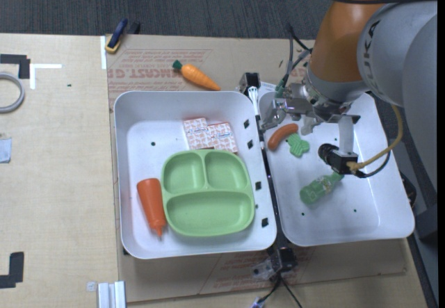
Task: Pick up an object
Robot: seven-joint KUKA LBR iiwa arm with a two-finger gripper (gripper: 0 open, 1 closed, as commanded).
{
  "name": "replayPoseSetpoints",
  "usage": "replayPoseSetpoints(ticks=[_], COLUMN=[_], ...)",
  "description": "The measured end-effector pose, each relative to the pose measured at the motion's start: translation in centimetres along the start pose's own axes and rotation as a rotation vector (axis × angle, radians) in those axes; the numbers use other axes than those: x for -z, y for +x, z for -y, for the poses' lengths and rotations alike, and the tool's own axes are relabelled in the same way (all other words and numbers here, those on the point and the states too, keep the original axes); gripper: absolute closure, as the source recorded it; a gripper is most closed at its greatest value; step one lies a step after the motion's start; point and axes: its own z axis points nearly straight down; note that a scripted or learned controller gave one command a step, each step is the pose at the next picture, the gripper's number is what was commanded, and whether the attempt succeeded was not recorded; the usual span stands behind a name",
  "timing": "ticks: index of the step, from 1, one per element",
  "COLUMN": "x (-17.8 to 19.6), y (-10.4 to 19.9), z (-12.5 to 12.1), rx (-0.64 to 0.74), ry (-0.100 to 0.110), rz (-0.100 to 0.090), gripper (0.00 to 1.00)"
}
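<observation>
My gripper (295,113) hangs over the upper left part of the right bin (375,220), under the orange band of the arm. Just below it lie an orange-red sausage (281,135) and a small green leafy piece (299,147), side by side on the bin floor. A translucent green bottle (320,188) lies further toward the front of the same bin. Nothing shows held in the gripper.
The left bin (128,160) holds a green divided plate (207,194), an orange carrot (151,206) and a patterned flat box (207,134). Another carrot (197,76) lies on the cardboard behind the bins. A black-tipped cable (341,157) hangs from the arm over the right bin.
</observation>
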Motion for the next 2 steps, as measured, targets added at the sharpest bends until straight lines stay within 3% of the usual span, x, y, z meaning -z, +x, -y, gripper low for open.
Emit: replayPoseSetpoints(ticks=[1, 2], x=[0.00, 0.00], y=[-2.25, -2.25], z=[-0.06, -0.06], rx=[0.115, 0.115], ry=[0.000, -0.001], rz=[0.000, 0.000], gripper=[0.00, 0.00])
